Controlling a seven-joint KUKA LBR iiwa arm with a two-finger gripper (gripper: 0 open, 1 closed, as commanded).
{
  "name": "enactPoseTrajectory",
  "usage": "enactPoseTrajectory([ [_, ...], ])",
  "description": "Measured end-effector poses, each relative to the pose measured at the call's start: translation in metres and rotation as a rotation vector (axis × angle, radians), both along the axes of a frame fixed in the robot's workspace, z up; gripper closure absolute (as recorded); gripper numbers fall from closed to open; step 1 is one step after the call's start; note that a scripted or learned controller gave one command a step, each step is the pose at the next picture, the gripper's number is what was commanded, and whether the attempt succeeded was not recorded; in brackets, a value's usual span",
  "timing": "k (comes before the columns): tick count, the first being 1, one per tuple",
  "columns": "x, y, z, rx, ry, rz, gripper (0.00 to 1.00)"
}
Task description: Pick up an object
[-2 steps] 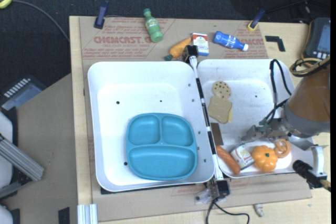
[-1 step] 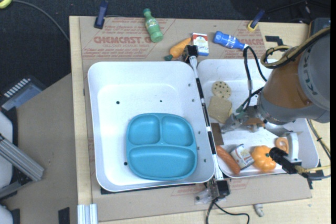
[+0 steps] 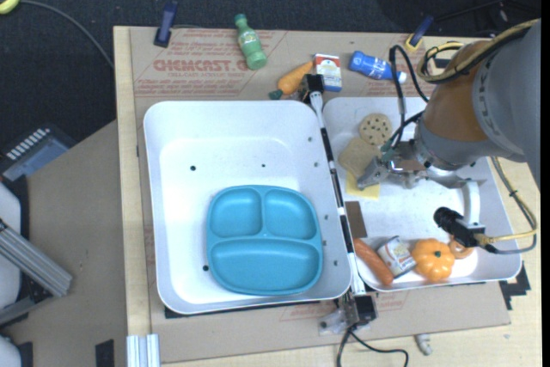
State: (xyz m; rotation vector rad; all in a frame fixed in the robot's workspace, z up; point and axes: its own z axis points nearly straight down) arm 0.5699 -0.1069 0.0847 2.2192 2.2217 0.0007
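My arm (image 3: 481, 99) reaches in from the right over the right bin (image 3: 494, 271), grey with the orange band above the wrist, and my fingers (image 3: 371, 176) are down low near that bin's left wall. They sit right at a tan slice of bread (image 3: 357, 155) and a yellow wedge of cheese (image 3: 368, 191) just below it; the tips seem to touch them, but I cannot tell whether my fingers are open or closed, or whether anything lies between them. Just above the bread lies a round cracker (image 3: 375, 129) with small holes. Along the near edge of the same bin lie a red-orange sausage (image 3: 373, 261), a small printed packet (image 3: 399, 254) beside it, and an orange pumpkin (image 3: 432, 260) to the right of the packet, all well apart from my fingers. The left bin (image 3: 172, 142) holds a blue divided plate (image 3: 263, 239) lying flat toward its near side. On the worktop (image 3: 206, 64) beyond the bins lie a green bottle (image 3: 251, 42), a carrot (image 3: 295, 78), a small carton (image 3: 327, 71) and a blue can (image 3: 371, 64).
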Motion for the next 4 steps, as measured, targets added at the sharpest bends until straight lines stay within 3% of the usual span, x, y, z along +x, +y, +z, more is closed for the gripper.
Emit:
enactPoseTrajectory([
  [1,-0.064,-0.023,0.008,0.0,0.002,-0.002,0.0],
  [2,0.014,0.018,0.101,0.001,-0.002,0.001,0.0],
  [3,-0.039,-0.024,0.018,0.0,0.006,-0.003,0.0],
  [4,-0.089,-0.077,0.033,0.0,0.003,-0.003,0.0],
])
